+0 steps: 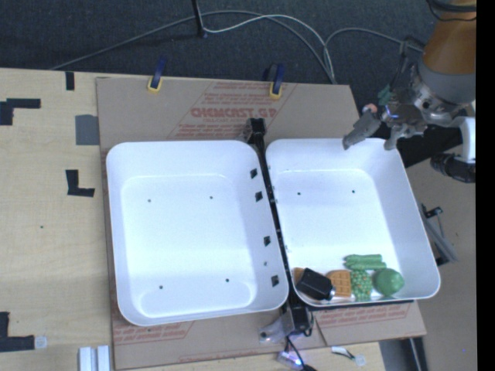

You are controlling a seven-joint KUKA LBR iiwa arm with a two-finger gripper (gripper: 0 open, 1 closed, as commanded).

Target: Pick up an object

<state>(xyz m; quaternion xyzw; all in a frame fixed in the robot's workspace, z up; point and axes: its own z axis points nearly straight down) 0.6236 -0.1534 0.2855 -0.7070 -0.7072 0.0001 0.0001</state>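
Note:
Small objects lie along the near edge of the right bin point(340, 168): a black block point(315, 284), an orange waffle-like piece point(339, 283), a green corn cob point(361, 284), a green pod point(363, 261) and a green round ball point(388, 281). My gripper point(373, 135) hangs over the far right corner of that bin, well away from the objects. Its two grey fingers point(355, 134) are spread apart with nothing between them. The orange band of the arm point(451, 45) shows at the top right.
The left bin point(186, 168) stands beside the right one, joined by a black clip strip point(263, 207). Both rest on a cardboard sheet point(224, 110) held by blue-and-yellow clamps point(157, 78). Cables run across the dark floor behind.

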